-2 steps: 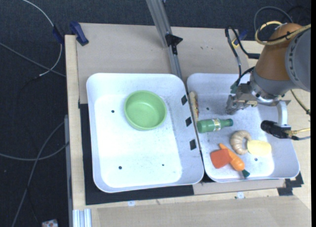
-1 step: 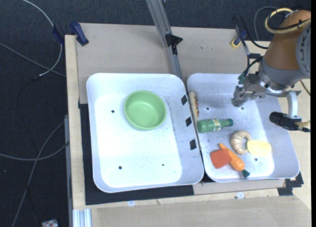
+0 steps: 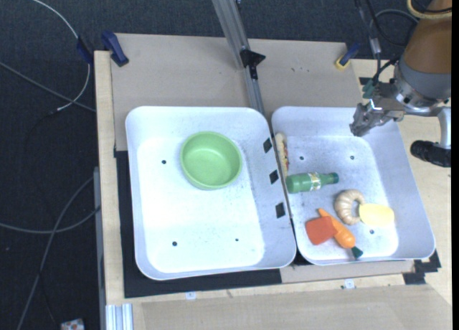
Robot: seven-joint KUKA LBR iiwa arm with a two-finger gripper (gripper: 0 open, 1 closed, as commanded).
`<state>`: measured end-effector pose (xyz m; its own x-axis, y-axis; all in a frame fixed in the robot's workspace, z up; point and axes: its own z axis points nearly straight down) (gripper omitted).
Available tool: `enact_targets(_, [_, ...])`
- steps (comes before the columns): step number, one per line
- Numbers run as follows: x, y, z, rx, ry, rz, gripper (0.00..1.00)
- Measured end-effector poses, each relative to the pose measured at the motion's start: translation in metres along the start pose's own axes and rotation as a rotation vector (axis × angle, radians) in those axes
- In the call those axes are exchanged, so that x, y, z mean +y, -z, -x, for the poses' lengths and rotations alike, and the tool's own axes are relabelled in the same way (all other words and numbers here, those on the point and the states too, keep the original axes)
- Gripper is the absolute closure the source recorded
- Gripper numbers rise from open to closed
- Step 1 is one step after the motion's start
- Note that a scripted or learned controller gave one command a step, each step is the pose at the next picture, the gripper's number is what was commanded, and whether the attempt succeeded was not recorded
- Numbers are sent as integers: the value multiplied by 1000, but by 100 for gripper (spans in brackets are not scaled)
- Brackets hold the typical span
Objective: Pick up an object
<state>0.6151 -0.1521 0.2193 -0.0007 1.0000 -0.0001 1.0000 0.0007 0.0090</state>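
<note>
Near the right bin's middle, green bottle (image 3: 311,181) lies crosswise, cap rightward.

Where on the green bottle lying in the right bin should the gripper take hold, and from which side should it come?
Probably from straight above, closing across the middle of the green bottle. It lies on its side, neck toward the view's right, with bare floor of the right bin on both long sides. The gripper hangs over the bin's far right corner.

Pale green bowl (image 3: 210,159) in white left bin (image 3: 154,250); in white right bin (image 3: 401,178), green bottle (image 3: 311,181), beige croissant-like piece (image 3: 348,205), yellow piece (image 3: 377,214), orange carrot (image 3: 339,232) beside orange-red piece (image 3: 319,230)
</note>
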Motion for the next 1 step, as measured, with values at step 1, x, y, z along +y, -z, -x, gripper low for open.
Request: enact_targets(1, [1, 13, 0, 0, 1, -3, 100])
